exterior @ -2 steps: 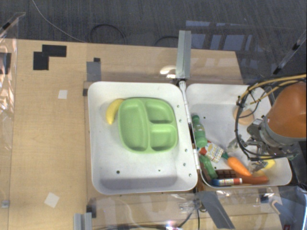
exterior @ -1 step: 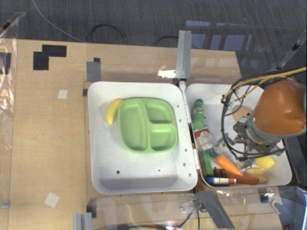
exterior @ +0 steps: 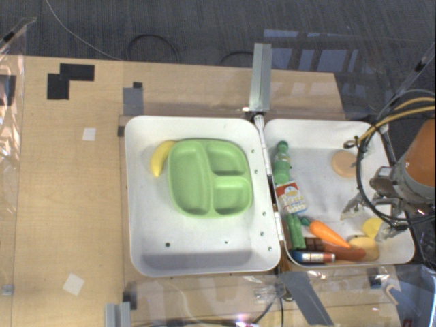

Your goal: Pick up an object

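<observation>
Camera view: one banana (exterior: pixel 161 157), one green tray (exterior: pixel 208 177), one carrot (exterior: pixel 325 233); gripper (exterior: pixel 371 218) spread wide.

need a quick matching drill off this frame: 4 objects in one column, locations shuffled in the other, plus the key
Objects
1. banana
2. green divided plate
3. green bottle
4. carrot

Places
A. right bin, along its left wall
B. left bin, middle
C. right bin, near the front edge
D. left bin, against the plate's left rim

Pairs: 1-D, 2-B, 3-A, 4-C
</observation>
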Motion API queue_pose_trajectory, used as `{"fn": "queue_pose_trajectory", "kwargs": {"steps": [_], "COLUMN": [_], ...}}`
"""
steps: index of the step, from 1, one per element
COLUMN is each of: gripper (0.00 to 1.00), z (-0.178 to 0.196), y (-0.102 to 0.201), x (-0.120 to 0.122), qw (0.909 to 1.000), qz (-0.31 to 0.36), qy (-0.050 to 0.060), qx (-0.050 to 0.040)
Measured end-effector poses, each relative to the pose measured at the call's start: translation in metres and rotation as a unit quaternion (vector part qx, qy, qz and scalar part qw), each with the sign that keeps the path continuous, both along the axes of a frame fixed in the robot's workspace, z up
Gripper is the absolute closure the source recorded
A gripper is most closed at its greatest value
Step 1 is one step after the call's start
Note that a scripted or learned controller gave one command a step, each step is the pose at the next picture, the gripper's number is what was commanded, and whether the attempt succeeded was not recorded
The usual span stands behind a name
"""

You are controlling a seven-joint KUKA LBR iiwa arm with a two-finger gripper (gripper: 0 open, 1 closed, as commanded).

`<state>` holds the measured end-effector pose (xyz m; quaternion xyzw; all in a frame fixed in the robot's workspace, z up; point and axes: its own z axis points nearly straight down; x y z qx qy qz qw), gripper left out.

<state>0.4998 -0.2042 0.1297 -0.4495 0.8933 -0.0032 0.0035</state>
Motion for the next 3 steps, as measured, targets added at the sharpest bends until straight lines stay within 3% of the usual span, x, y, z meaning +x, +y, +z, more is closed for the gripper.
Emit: {"fn": "queue_pose_trajectory", "kwargs": {"steps": [1,2,3], "gripper": [0.0,1.0,1.0], "z": [-0.038,-0.023,0.174], "y": [0.079,0.083,0.029], "x": [0.004,0.011,0.027], "qw": [0.9936,0.9932,0.9759], "qz": [0.113,0.115,0.218], "qy": [-0.005,-0.017,-0.003], "qx": [-0.0026,-0.0019,-0.004]}}
